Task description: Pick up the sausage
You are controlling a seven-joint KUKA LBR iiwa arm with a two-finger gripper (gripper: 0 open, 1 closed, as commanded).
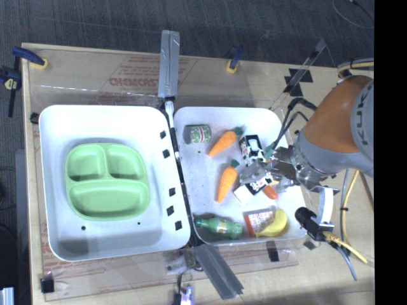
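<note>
Camera view: I count two bins. Left bin holds one green tray. Right bin holds two carrots, one can, one bottle, one banana. Gripper sits low over the sausage at the right side; I cannot tell its finger state.

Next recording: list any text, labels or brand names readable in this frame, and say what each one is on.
Red lettering on the bench board behind the left bin: printed text, too blurred to read.
"KU" on the arm, cut off at the frame edge.
Label on the small can: too small to read.
Label on the green bottle: unreadable.
Red and white packet: print too blurred.
Black and white box: markings unreadable.
</note>
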